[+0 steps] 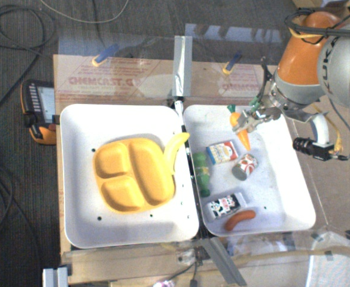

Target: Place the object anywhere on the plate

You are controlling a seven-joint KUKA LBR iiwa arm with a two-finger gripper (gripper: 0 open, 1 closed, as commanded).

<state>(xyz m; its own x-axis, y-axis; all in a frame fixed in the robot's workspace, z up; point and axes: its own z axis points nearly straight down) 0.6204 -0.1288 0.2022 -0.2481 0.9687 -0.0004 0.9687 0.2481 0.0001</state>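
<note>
Orange plastic carrot sits pinched in the claw over the right bin's far side; grey arm reaches from the right, the yellow divided plate well apart.

Yellow plate & banana, orange carrot, white bins

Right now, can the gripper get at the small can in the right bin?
Probably yes. The small can lies apart from the blue box, open from above, and the gripper hovers close by, near the carrot.
</note>
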